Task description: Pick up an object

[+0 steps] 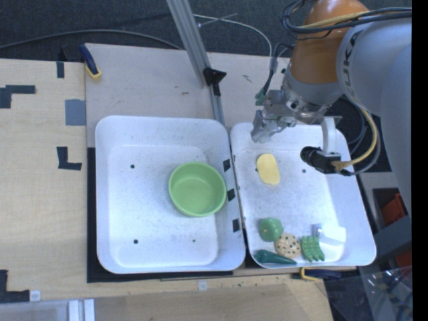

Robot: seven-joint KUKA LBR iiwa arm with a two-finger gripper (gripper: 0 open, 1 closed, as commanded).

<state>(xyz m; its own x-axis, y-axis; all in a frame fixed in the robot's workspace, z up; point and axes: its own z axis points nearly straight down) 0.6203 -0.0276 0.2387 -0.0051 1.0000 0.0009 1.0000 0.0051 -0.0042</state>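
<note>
Arm: grey body with orange band point(328, 29) enters from the right and is cut off at the frame edge.
Gripper point(263, 131): hangs over the far left corner of the right bin point(348, 199), above and apart from the yellow piece.
Fingers: seen from above as one grey mass; open or closed cannot be told, and nothing visible sits between them.
Yellow piece point(268, 168): lies flat on the right bin floor, near its left wall, just below the gripper.
Near-edge cluster: green ball point(270, 229), speckled cookie point(287, 245), dark green piece point(275, 257), ridged green toy point(311, 247) and a small white block point(332, 233); they crowd together and their outlines are hard to separate.
Left bin point(120, 179): holds a green bowl point(196, 189), upright, right of centre.
Pole point(190, 35): slants down to the gap between the bins; its top is cut off.
</note>
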